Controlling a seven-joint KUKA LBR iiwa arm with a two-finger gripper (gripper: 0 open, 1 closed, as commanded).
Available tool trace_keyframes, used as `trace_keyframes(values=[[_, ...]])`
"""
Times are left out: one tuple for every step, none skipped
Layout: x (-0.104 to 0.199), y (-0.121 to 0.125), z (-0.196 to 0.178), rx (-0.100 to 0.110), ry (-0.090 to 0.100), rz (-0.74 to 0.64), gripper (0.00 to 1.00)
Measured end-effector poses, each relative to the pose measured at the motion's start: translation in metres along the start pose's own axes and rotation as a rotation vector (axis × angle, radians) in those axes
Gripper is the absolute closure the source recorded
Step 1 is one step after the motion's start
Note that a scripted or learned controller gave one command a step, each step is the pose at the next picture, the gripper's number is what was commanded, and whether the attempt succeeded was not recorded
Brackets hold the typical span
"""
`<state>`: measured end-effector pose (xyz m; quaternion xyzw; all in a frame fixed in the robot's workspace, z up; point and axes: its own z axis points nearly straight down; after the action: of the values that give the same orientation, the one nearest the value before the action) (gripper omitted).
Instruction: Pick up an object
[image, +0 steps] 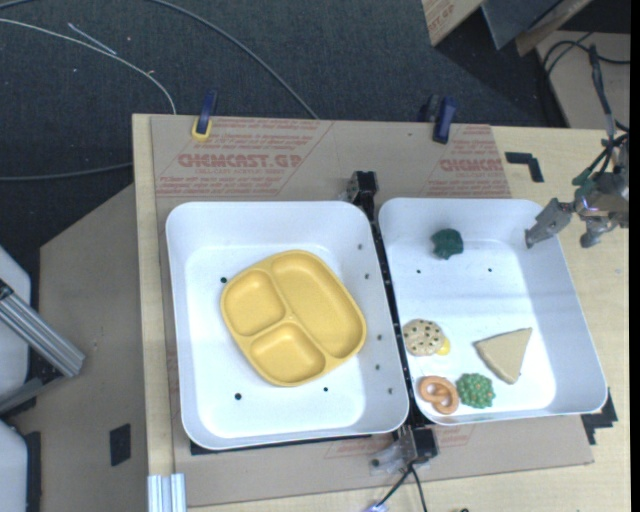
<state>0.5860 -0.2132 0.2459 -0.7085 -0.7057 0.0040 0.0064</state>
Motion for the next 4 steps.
trace_keyframes(values=[[0.001,0.002,-0.008,-0.014,-0.003,-0.004,0.00],[0.007,0.007,0.037,-0.010,-0.002,-0.006,0.00],[0.016,0.010,0.086,-0.011,-0.002,-0.005,0.00],[0.022,0.020,0.137,-0.013,-0.003,-0.005,0.00]])
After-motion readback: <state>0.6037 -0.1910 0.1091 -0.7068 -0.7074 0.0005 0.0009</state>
